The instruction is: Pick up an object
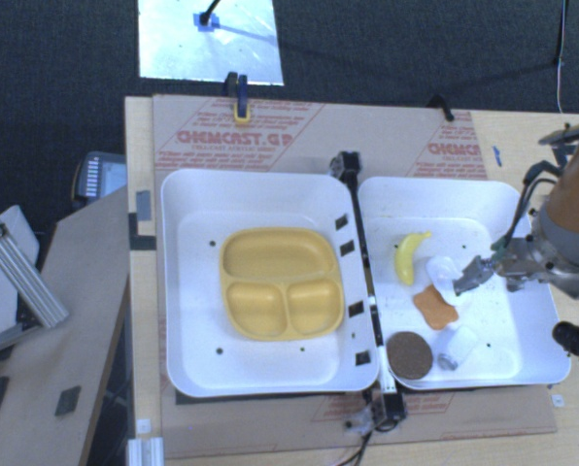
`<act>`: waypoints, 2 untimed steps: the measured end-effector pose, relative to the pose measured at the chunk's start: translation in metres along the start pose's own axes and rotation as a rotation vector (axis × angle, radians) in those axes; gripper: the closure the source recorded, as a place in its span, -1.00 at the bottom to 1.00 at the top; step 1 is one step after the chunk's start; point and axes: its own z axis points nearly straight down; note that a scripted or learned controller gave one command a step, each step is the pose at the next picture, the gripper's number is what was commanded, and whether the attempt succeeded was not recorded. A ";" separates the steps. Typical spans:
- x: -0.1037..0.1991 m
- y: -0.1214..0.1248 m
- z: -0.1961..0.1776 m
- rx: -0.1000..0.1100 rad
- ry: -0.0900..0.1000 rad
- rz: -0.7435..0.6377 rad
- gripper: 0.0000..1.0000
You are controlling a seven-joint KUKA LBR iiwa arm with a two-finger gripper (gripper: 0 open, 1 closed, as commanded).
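Observation:
The right bin [493, 202] holds a yellow banana [409, 255], an orange flat piece [433, 307], a brown round disc [410, 353], and two white objects, one [440, 271] near the middle and one [458, 344] near the front. My gripper [473, 273] reaches in from the right, low over the bin, its tip right beside the middle white object and just above the orange piece. Nothing can be seen held in it.
The left bin [187, 212] holds a yellow divided plate [278, 282]. A black divider with clips [357, 260] runs between the bins. The arm's body [566, 221] hangs over the right bin's right edge. Cardboard [299, 134] lies behind the bins.

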 end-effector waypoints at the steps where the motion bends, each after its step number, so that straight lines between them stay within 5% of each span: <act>1: 0.000 0.003 -0.006 -0.012 -0.003 -0.003 -1.00; 2: 0.000 0.002 0.057 -0.007 -0.001 -0.001 -1.00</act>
